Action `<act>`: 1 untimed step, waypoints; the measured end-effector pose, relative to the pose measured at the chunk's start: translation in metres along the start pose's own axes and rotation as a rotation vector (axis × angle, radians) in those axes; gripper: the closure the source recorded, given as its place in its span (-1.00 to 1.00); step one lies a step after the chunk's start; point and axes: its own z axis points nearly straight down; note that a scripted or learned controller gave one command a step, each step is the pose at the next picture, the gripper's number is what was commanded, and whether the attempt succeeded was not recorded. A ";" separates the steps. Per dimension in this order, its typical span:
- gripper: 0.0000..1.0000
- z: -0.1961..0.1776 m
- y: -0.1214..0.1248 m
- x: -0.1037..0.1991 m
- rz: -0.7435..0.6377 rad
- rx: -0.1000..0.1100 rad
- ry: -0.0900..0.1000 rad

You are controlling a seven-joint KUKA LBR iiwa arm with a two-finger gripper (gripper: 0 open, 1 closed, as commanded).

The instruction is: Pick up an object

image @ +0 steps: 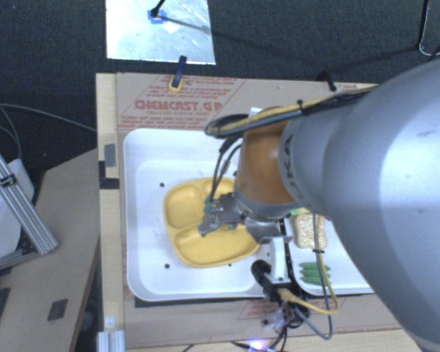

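Object: yellow moulded plastic tray with divided compartments point(198, 229), lying flat in the left white shallow bin point(143, 196), centre-left of the frame, toward that bin's right half.
Object, contact: the tray's right edge passes under the arm's wrist; whether anything touches it cannot be told.
Claw: dark two-finger claw point(218, 218) at the end of the grey arm with orange band point(268, 163), low over the tray's right part, just right of frame centre.
Claw, state: cannot tell; the wrist and cabling hide the tips.
Neighbouring items: pale textured block point(308, 229) and green ridged piece point(313, 272) in the right white bin point(352, 281), lower right of centre, partly covered by the arm.
Support: brown cardboard sheet printed in red letters point(180, 97) under the bins, on the table.
Surroundings: shiny foil square point(160, 20) at upper left; aluminium frame bar point(15, 196) at far left.
Step, judged: approach or descent onto the tray; a grasp is not confirmed.
Next move, judged: needs a grip on a raised rim or divider, since the tray is broad and flat, then a straight lift clear of the bin wall.
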 end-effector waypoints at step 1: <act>-1.00 0.050 -0.011 0.098 0.007 -0.029 0.001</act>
